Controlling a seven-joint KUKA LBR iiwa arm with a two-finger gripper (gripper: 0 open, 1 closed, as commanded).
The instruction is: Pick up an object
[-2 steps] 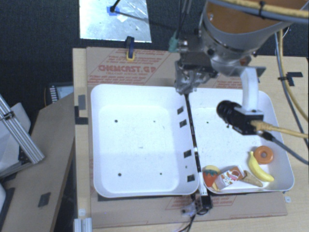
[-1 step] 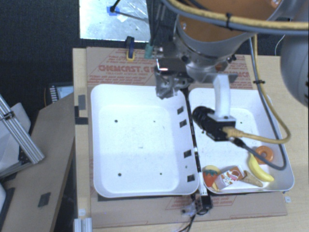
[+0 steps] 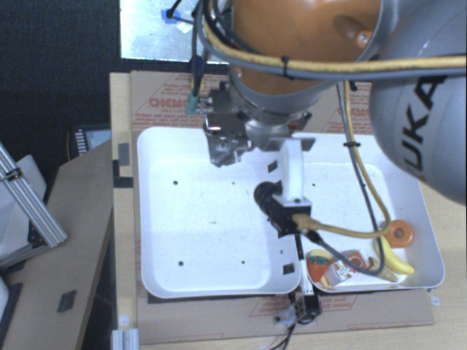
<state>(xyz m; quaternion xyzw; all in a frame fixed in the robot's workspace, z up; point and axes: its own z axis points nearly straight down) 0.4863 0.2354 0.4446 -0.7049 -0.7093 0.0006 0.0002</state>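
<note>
Objects: you have a yellow plastic banana (image 3: pixel 394 259), an orange ring-shaped toy (image 3: pixel 399 233) and a small orange-and-white printed packet (image 3: pixel 332 268), all lying in the near corner of the right white bin (image 3: pixel 430 257).
Gripper: the grey two-finger gripper (image 3: pixel 225 149) hangs over the far edge of the left white bin (image 3: pixel 157 195), well apart from them; whether it is parted or closed, you cannot tell.
Progress: nothing seems lifted yet; judge the pick as all ahead.
Surface: both bins sit on printed brown cardboard (image 3: pixel 164 100) over a pale bench.
</note>
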